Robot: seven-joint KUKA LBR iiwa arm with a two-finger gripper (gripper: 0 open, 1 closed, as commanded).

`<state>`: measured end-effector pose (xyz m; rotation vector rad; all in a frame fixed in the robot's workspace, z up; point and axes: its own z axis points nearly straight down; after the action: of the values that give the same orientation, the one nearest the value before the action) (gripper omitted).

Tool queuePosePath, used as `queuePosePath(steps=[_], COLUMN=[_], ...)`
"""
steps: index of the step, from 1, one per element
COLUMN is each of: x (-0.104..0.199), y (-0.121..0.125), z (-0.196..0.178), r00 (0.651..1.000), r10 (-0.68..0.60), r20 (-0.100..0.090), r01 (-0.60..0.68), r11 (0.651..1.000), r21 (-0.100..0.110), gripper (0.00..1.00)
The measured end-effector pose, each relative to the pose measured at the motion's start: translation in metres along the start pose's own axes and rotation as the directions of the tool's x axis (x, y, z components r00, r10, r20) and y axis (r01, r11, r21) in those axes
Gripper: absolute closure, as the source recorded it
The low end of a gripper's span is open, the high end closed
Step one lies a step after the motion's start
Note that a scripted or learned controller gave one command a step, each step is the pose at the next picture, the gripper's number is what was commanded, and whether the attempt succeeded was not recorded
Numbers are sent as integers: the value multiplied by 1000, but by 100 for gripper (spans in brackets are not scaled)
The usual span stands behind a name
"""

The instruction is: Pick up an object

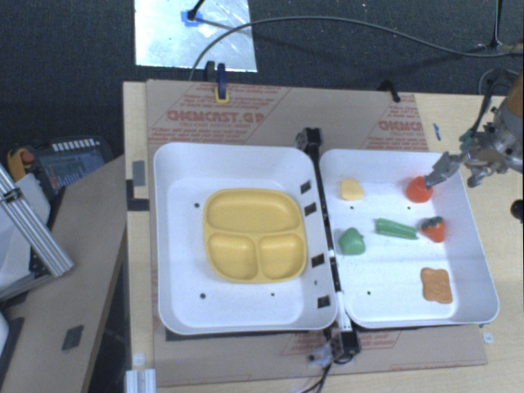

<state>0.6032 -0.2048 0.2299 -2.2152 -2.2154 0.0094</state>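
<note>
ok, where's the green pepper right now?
In the right bin, near its left wall: the green pepper lies below the pale yellow piece and left of the long green vegetable.

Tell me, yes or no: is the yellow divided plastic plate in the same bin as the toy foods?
No, the yellow divided plastic plate lies in the left white bin, while the toy foods sit in the right white bin.
</note>
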Motion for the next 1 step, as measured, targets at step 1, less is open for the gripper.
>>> queuePosePath(steps=[1], x=[1], y=[2], z=[-8], r00=[1000], r10=[-3], r20=[2], r01=[4], r11=[1000], r21=[-12], gripper=[0])
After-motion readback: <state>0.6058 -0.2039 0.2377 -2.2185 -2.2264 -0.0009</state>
